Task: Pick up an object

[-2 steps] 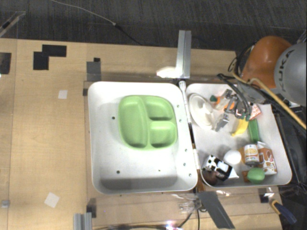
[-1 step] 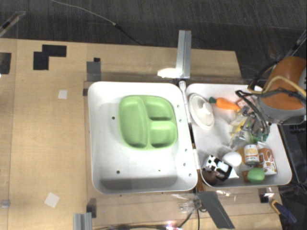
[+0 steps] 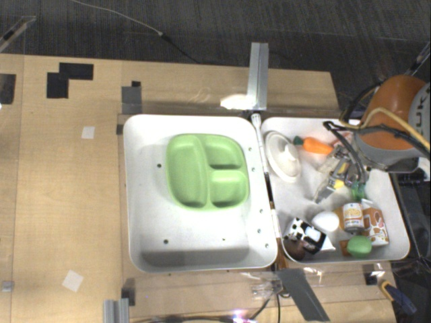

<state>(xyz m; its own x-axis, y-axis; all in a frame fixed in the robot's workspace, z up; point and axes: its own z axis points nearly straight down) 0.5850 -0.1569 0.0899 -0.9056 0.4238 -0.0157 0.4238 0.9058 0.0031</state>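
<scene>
Gripper (image 3: 328,188) sits low in the right bin (image 3: 397,210), can't tell its state; carrot (image 3: 316,146) just up-left, jar (image 3: 352,217) and white egg (image 3: 327,221) below it, green tray (image 3: 205,170) in left bin (image 3: 145,200)

A pale wooden worktop (image 3: 60,200) fills the near and left side, marked with black squares (image 3: 67,78) at its far left. Beyond its far edge lies dark grey carpeted floor (image 3: 202,12), crossed by a thin cable (image 3: 101,9).
</scene>
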